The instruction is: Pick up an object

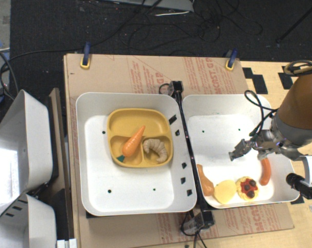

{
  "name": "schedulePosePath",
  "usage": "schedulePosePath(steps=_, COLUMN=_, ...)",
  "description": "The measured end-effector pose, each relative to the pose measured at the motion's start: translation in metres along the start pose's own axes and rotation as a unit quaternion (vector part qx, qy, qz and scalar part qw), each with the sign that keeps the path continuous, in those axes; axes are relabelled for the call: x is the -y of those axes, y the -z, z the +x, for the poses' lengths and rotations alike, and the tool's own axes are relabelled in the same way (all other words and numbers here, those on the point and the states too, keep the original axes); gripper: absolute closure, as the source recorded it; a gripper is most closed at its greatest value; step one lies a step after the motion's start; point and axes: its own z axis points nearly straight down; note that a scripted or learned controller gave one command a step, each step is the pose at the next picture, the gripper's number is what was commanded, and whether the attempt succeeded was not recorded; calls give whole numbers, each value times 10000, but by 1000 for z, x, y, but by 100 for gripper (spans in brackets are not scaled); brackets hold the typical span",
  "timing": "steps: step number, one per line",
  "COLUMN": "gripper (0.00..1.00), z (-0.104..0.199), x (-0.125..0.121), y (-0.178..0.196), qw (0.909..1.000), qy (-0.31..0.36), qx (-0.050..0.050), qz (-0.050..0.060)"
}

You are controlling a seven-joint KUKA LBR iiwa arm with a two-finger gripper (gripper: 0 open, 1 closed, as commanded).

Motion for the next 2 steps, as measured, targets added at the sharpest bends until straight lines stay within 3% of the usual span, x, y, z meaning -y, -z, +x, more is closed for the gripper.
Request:
schedulePosePath(steps=1, gripper=0, z=1, x=6, y=-45, qw=10000, qy=1, qx=-2, qz=-6)
schedulePosePath(steps=2, gripper=100, z=1, x=5, y=-32, qw=10000, qy=-4, qx=5, qz=-28)
